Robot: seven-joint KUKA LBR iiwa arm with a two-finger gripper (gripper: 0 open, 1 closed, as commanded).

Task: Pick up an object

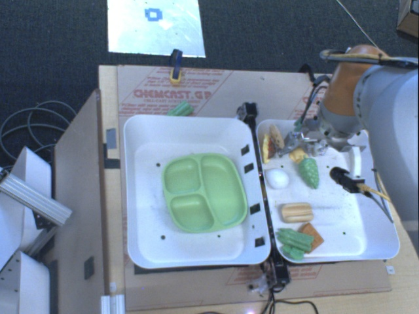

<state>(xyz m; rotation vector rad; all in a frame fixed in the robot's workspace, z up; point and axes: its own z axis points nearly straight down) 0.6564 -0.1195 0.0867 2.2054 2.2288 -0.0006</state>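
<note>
The right bin (383, 237) holds several toy foods. My gripper (300, 142) hangs low over the bin's back part, reaching in from the right under the orange-banded wrist (344, 90). A small yellow piece (298, 156) lies right below it, partly hidden by it. A bumpy green piece (308, 173) sits just in front of that. A white egg (278, 178) lies to the left, and a yellow and red slice (271, 142) leans by the bin's left wall. Nearer the front are a tan bun (296, 211), green pods (294, 241) and an orange cracker (313, 233).
The left bin (141, 175) bears a green divided plate (203, 191). A black part with a cable (346, 179) hangs off the arm over the right bin. A green scrap (179, 109) and a yellow and blue clip (176, 67) lie on the cardboard behind the bins.
</note>
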